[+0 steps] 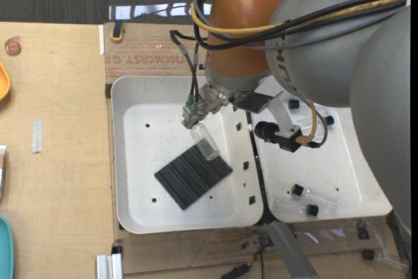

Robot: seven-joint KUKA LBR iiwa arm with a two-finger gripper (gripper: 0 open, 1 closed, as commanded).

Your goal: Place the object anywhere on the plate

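Blk ribbed plate (193, 174), wht bins (130, 160)

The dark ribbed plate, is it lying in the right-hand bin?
No. The dark ribbed plate lies tilted on the floor of the left bin, across the divider from the right bin.

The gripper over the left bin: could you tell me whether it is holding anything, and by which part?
It cannot be told: the gripper hangs just above a small clear object at the black plate's upper edge.
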